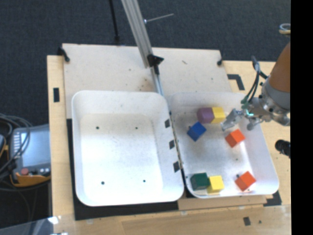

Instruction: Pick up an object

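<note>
gripper [238, 120] hangs over the right bin [261, 151], fingers apart, clamped on nothing; orange cube [234, 137] lies just below it in the bin; grasp and lift remain.

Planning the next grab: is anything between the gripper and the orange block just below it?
Nothing visible. The gripper hangs right above the orange block in the right bin; the yellow block sits off to the side.
</note>
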You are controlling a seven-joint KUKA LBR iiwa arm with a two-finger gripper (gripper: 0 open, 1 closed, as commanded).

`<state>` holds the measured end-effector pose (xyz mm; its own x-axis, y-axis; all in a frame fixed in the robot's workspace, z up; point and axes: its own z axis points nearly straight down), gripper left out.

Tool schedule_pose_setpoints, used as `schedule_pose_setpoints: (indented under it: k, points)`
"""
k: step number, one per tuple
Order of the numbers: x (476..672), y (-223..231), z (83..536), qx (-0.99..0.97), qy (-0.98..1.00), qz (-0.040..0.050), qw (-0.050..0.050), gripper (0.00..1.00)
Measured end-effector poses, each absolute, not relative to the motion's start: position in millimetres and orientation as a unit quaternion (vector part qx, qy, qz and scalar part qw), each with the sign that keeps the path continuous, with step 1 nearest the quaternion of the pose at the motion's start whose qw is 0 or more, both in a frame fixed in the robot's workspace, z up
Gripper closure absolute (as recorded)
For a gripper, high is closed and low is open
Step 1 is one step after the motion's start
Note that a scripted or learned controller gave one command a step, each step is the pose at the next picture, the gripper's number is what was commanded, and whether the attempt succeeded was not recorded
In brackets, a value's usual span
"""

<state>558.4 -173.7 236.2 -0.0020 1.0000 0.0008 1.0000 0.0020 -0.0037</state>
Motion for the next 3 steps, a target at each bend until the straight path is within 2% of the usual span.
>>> schedule_pose_setpoints:
  k: [1, 2, 3]
  points:
    - [559.4, -173, 239, -0.707, -0.708, -0.0005, -0.001, 0.0]
    - [557.4, -173, 176, -0.708, -0.706, 0.002, 0.002, 0.0]
    - [562.3, -170, 130, -0.709, -0.705, -0.0009, -0.001, 0.0]
